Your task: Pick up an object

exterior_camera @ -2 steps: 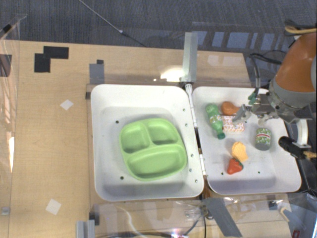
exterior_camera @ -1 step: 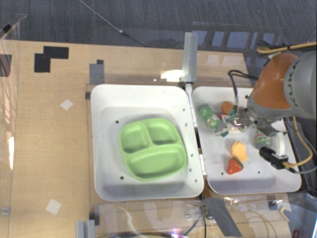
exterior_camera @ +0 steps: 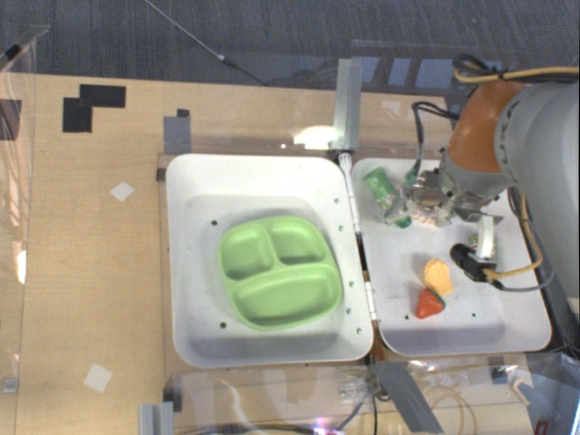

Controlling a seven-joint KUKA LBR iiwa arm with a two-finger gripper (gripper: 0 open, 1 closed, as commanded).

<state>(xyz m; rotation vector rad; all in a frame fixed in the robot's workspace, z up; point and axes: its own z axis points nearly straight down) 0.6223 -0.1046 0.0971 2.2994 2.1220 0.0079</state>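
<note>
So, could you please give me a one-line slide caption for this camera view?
Arm's tool over right bin near green item; divided green plate in left bin.

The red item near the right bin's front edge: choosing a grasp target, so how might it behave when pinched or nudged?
The red item looks small and rounded, so probably light and apt to roll or skid. It touches the yellow piece, which a nudge would likely shift too.

Table (exterior_camera: 100, 270): light wood top. Two shallow white bins sat directly on it, side by side and touching along their inner edges: left bin (exterior_camera: 195, 333) near the table's middle, right bin (exterior_camera: 517, 324) toward its right edge. Black tape patches (exterior_camera: 91, 105) lay at the far left corner.
</note>
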